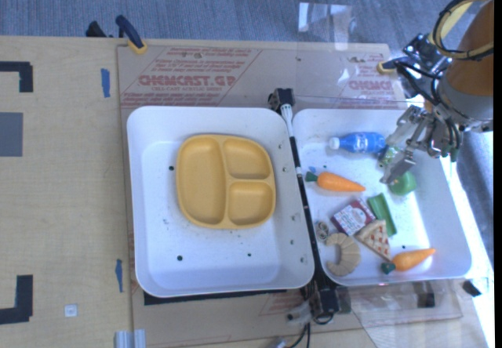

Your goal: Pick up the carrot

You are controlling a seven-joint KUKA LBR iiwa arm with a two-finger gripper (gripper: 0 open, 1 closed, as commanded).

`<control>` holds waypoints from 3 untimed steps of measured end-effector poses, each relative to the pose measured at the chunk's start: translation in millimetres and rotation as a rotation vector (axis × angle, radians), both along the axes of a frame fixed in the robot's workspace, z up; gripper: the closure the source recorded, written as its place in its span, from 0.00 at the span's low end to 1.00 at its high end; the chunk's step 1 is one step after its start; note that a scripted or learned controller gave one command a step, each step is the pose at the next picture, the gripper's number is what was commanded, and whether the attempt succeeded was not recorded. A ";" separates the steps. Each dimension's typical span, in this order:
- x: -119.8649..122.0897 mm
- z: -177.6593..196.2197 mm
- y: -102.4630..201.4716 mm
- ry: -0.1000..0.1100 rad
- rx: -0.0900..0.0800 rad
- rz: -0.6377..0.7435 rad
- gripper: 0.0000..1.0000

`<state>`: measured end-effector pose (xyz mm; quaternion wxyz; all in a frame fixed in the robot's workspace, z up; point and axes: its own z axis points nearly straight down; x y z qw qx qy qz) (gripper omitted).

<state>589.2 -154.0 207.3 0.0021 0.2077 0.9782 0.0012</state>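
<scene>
Two carrots lie in the right bin (459,205). One carrot (339,181) rests near the bin's left wall, orange with a green stub pointing left. A smaller carrot (411,259) lies at the front right corner. My gripper (390,166) hangs over the middle right of this bin, tilted down and to the left, about a hand's width right of the first carrot. It looks open, with nothing between its fingers. A round green item (403,183) sits just below and right of its tips.
The right bin also holds a blue water bottle (358,143), a green stick (382,212), a red packet (351,219), a pizza slice (375,241) and a tan pastry (342,252). In the left bin (149,205) lies a yellow divided plate (226,180).
</scene>
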 end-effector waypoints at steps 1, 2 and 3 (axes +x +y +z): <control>-3.8 -7.4 65.2 0.003 0.001 -0.211 0.00; -2.7 -80.8 62.0 0.010 -0.001 -0.357 0.00; -3.0 -117.4 57.8 -0.005 0.003 -0.549 0.00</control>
